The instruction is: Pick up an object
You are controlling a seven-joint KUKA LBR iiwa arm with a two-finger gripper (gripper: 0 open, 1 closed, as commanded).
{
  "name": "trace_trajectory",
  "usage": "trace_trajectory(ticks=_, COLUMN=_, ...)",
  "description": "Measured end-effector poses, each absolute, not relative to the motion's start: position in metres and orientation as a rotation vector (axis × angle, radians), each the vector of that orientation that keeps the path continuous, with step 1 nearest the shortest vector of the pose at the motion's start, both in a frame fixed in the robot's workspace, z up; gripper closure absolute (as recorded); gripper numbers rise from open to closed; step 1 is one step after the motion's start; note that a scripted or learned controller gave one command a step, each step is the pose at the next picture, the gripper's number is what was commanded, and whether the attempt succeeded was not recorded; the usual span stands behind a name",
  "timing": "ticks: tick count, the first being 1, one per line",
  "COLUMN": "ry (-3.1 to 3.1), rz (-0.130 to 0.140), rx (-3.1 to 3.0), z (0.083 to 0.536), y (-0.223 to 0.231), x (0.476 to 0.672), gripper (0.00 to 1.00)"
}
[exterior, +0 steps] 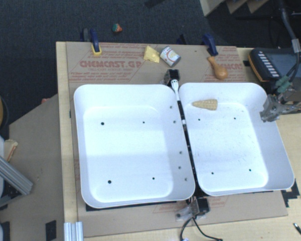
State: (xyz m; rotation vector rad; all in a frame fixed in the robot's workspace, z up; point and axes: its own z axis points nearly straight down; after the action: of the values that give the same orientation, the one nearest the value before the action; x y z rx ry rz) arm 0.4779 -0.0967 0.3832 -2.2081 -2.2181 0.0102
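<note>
Nearest the lens, a tangle of black cable and a small connector (196,211) sits at the bench's front edge, just below the seam where the two bins meet; behind it lie the left shallow white plastic bin (85,134) and the right shallow white plastic bin (276,157), touching along a dark strip.

Task's thing: a small tan, ridged, cone-like wedge (205,104) lies flat in the right bin, near its far wall, left of centre, well apart from every side but the far one; judged light, stiff, with a textured surface that should not slip much; possibly brittle if pinched hard. Best hold, by estimate: across the short width near the thicker right end, jaws descending from above.

Grey two-finger gripper (272,110) hangs at the right bin's right rim, well apart from the wedge; nothing seen between its fingers; whether they are spread or pressed together cannot be told.

On the cardboard beyond the bins: yellow wedge-shaped block (151,54), small grey-white box (170,56), orange wooden-looking spoon shape (218,69).
</note>
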Motion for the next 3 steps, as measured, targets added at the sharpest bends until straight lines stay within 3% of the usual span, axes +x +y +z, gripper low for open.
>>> trace_trajectory(ticks=1, ry=-2.224, rz=-0.007, rx=-2.237, z=0.471, y=-0.156, x=0.479, gripper=1.00)
trace_trajectory(ticks=2, ry=-2.224, rz=-0.003, rx=-2.239, z=0.540, y=-0.229, x=0.479, gripper=1.00)
trace_trajectory(ticks=3, ry=-2.218, rz=0.009, rx=-2.205, z=0.282, y=-0.123, x=0.519, gripper=1.00)
